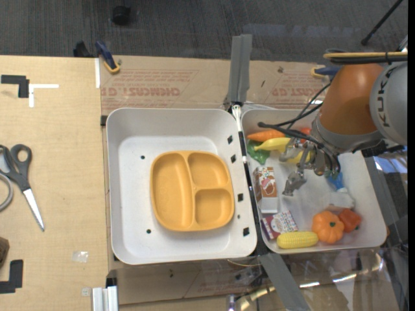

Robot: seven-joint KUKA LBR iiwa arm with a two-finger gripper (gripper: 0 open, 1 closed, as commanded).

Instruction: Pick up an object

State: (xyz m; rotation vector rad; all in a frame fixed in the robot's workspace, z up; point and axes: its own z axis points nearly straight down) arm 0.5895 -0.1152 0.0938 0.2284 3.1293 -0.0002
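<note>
- The gripper (pixel 295 183) is seen in the right bin (pixel 369 193), hanging from the grey arm with its orange band at the right of the frame.
- Whether anything is pinched cannot be told; the tip is small and blurred, with bare white bin floor around it.
- Just left of the gripper, a small brown packet (pixel 266 182) lies near the bin's left wall.
- Above it, toward the bin's upper left, a carrot (pixel 269 135) and a yellow-green banana (pixel 272 145) are placed together.
- Along the bin's lower edge, a corn cob (pixel 297 240), a small orange pumpkin (pixel 328 227) and a red-orange piece (pixel 350 219) are set close together; a red-and-white packet (pixel 280 223) lies just left of them.
- The left bin (pixel 123 193) is occupied by a yellow divided plate (pixel 192 190) with 3 compartments.
- Both bins are carried on a cardboard sheet (pixel 168 83) over a wooden bench (pixel 52 173).
- Scissors (pixel 26 180) are laid at the left of the frame.
- Dark carpet (pixel 194 11) is seen across the top.
</note>
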